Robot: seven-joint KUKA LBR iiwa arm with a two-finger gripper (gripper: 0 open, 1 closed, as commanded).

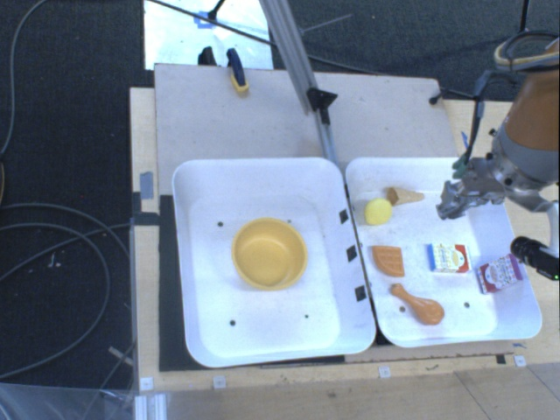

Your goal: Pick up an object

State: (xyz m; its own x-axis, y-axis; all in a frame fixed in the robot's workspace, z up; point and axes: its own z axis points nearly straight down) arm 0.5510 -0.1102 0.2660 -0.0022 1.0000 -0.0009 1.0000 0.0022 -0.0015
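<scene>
The pincer point(457, 201) sits above the upper right part of the right bin point(525, 322), a small grey tangle of metal seen from above. Its fingers blur into one another, so whether it is spread or closed cannot be told, and nothing can be made out between them. The arm point(534, 129) behind it is cut off by the right edge of the view, orange band and all.

The worktop point(385, 112) is a pale board with dark carpet and loose cables around it. A slanted metal pole point(293, 51) crosses the top and ends at a black clamp near the bins' far edge. A blue and yellow clip point(236, 68) sits at the board's back edge.

The left bin point(201, 339) holds a yellow bowl point(269, 252), upright, near its middle. In the right bin lie a yellow ball point(378, 211) just beside a tan wedge point(404, 196), an orange slab point(388, 260), a toy drumstick point(418, 304), a small white box point(448, 257) and a red-and-white carton point(500, 273), possibly leaning on the bin's right wall. The white box lies nearest below the pincer, apart from it.
</scene>
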